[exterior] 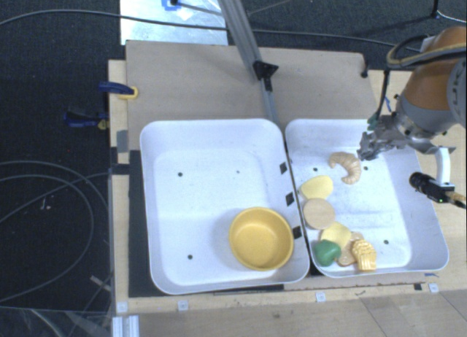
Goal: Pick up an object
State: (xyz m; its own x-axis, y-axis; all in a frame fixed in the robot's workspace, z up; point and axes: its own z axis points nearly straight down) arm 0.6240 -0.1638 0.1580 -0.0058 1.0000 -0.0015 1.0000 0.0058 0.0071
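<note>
Bench layout. Two bins side by side on the bench (219, 80), touching along their inner walls.

Left bin (168, 146): one bowl (261, 238), upright, in the near right corner, close to the dividing wall.

Right bin (416, 233): a croissant (346, 165) toward the far middle; nearer and to its left a flat oval piece (317, 187); just in front of that a round disc (319, 214). At the near wall a cluster, pieces touching: a rounded piece (336, 235), a small lump (326, 252) at its left front, a ridged piece (364, 254) to the right, possibly resting on another item.

Gripper (367, 147): over the right bin's far right part, just right of and behind the croissant.
</note>
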